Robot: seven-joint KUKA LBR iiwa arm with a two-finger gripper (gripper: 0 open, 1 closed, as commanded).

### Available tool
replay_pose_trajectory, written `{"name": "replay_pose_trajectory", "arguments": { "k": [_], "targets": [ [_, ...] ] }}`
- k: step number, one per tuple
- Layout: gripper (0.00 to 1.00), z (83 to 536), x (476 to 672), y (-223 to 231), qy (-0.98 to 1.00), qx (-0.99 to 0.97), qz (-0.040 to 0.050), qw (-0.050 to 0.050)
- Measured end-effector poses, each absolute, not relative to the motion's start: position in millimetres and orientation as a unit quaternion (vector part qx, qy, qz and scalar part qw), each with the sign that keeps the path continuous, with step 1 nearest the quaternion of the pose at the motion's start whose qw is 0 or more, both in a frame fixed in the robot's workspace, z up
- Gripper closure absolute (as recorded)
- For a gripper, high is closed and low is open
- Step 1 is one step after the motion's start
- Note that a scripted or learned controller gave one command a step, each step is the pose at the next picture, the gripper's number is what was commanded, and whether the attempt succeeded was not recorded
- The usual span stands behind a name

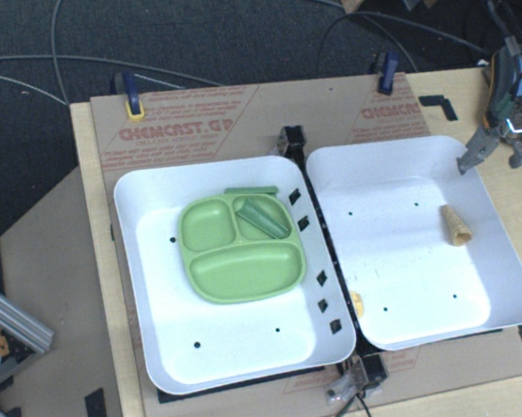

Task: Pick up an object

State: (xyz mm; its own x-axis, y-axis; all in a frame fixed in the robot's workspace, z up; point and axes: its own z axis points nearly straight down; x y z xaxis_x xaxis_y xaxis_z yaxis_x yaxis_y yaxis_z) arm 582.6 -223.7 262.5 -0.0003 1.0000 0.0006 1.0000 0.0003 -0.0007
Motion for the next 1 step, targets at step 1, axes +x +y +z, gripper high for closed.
{"name": "replay_pose_trajectory", "arguments": {
  "k": [1],
  "targets": [
    [0.00, 216.7, 576.5, -217.5, -0.707, -0.707, 0.0011, 0.003]
  ]
}}
